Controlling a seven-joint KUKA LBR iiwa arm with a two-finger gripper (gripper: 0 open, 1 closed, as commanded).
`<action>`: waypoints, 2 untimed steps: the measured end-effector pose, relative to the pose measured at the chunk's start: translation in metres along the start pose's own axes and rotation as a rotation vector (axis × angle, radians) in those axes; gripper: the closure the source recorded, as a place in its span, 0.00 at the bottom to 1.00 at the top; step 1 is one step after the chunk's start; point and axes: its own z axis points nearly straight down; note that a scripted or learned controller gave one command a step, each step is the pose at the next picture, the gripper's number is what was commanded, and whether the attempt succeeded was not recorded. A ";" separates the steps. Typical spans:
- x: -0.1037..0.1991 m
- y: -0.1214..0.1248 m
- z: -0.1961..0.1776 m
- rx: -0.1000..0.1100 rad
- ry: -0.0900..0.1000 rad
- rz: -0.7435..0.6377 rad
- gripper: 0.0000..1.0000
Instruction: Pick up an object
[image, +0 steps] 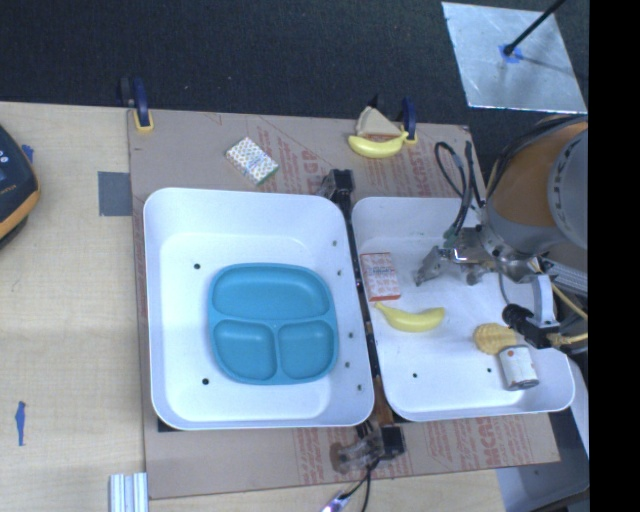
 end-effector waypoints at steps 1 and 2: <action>0.058 0.054 -0.001 -0.001 0.001 0.002 0.00; -0.052 0.053 -0.095 -0.003 -0.002 0.006 0.00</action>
